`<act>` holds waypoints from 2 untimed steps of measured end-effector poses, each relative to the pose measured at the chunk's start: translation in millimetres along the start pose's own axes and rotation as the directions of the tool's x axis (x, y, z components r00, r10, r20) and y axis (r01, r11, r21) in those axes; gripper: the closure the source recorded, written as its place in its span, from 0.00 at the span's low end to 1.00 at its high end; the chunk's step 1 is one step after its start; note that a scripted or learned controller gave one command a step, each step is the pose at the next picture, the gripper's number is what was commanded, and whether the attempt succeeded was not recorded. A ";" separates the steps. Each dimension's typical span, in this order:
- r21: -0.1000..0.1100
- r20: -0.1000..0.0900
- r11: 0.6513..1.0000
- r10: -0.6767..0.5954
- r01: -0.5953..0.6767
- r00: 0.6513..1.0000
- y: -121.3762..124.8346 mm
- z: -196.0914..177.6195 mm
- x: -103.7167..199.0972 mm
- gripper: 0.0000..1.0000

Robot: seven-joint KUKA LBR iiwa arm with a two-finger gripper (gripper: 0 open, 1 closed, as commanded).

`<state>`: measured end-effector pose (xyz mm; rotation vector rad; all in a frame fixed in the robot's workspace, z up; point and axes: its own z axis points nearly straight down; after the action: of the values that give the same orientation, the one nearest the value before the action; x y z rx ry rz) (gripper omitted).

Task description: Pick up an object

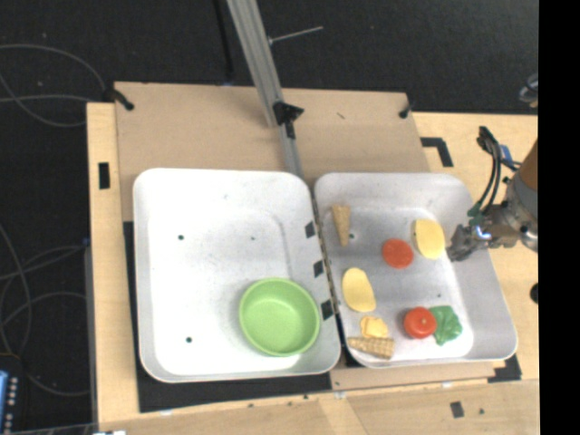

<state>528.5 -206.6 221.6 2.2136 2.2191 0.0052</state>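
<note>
The right bin (480, 288) holds several small toy foods: a pale yellow piece (429, 237) near its right wall, a small red ball (397, 254), a yellow oval piece (359, 289), a tan cone (342, 222), a waffle-like piece (372, 343), and a red tomato with green leaves (430, 323). My gripper (464, 241) hangs at the bin's right wall, just right of the pale yellow piece, and nothing shows between its fingers. A green bowl (279, 315) sits in the left bin (181, 243).
A metal pole (258, 53) slants down from the top to the gap between the two bins. Cables (494, 166) hang by the arm at the right. Both bins rest on a tan board (353, 125).
</note>
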 end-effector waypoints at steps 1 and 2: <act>0.002 -0.002 1.000 -0.001 0.001 1.000 1.6 -20.9 -0.8 1.00; 0.006 -0.004 1.000 -0.006 0.006 1.000 17.6 -16.4 56.0 1.00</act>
<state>545.9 -150.5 238.0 2.2115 2.2306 0.0031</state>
